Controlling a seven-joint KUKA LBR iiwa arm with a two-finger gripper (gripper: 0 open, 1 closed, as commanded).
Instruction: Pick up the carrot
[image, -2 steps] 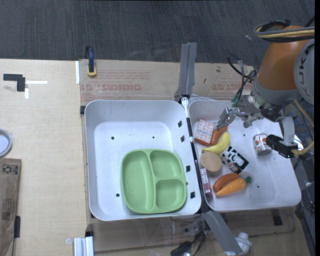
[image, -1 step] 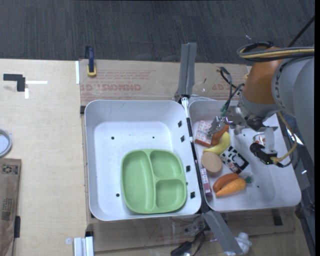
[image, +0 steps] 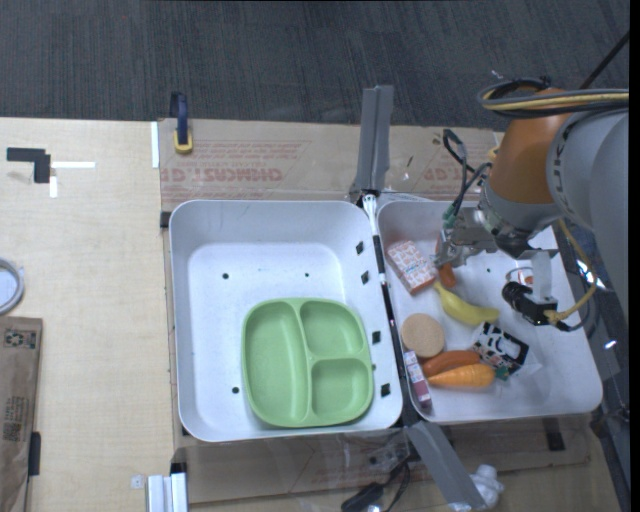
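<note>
The carrot (image: 462, 377) is orange and lies on its side near the front of the right bin (image: 560, 400), just in front of a darker red-orange piece (image: 450, 361). My gripper (image: 446, 264) hangs over the back half of that bin, between a pink box (image: 410, 265) and a yellow banana (image: 466, 306). It is well behind the carrot and apart from it. The arm's orange band (image: 525, 160) sits above the bin's back right.
A tan round disc (image: 423, 335) and a black-and-white packet (image: 498, 347) lie close to the carrot. A green divided plate (image: 308, 362) rests in the left bin (image: 200, 300). A grey divider post (image: 374, 140) rises between the bins at the back.
</note>
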